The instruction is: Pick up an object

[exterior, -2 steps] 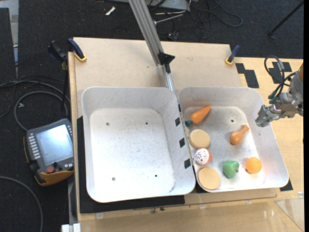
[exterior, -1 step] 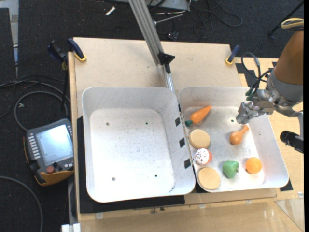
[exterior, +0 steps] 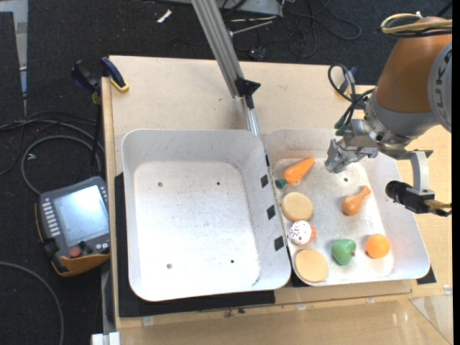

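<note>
The right bin [exterior: 402, 261] holds several toy foods: an orange carrot [exterior: 299, 169], a tan round cookie [exterior: 297, 207], a white ball with red spots [exterior: 300, 232], a second tan disc [exterior: 312, 264], a green pepper [exterior: 343, 251], an orange fruit [exterior: 377, 246] and a tan drumstick [exterior: 354, 200]. My gripper [exterior: 336, 161] hangs over the upper part of this bin, just right of the carrot and above the drumstick. Nothing shows between its fingertips.
The left bin [exterior: 144, 149] lies beside the right one. A slanted metal pole [exterior: 219, 38] crosses the bench behind the bins. A teach pendant [exterior: 75, 221] rests on the floor at the left.
</note>
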{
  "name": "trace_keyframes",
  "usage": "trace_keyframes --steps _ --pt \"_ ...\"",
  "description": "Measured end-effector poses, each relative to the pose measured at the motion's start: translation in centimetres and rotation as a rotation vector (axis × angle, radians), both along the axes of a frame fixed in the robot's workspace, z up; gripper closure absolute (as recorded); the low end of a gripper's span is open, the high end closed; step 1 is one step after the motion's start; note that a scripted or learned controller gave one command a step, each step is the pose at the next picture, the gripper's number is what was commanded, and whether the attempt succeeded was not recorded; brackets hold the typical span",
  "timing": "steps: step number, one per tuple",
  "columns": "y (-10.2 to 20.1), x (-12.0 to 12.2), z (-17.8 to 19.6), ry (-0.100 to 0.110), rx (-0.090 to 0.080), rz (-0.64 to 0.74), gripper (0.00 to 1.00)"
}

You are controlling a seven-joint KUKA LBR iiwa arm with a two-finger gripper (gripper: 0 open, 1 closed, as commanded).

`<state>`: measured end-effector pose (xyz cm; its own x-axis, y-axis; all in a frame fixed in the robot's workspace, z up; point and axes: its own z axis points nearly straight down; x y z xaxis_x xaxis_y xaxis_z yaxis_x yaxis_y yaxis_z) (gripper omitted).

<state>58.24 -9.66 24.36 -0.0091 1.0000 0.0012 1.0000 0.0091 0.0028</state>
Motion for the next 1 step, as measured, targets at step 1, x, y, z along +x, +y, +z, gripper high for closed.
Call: trace_keyframes --steps 1 --pt "5.38 1.13 -1.31 0.004 0.001 -0.001 1.0"
